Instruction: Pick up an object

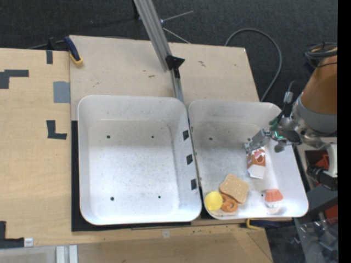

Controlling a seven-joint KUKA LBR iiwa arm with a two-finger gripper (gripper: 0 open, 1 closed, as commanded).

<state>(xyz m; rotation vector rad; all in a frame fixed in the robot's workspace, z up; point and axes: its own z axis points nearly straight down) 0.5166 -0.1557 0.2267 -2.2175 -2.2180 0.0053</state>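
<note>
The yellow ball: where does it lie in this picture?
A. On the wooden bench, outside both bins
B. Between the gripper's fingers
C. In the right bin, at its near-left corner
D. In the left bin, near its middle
C. The yellow ball sits in the right bin at its near-left corner, beside the slice of bread.

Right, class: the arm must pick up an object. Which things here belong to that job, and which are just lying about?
Job: gripper; white and red packet; toast slice; yellow lemon; orange ring; small bottle; right bin.

Lying about: left bin; blue-and-yellow clamp; cable.
</note>
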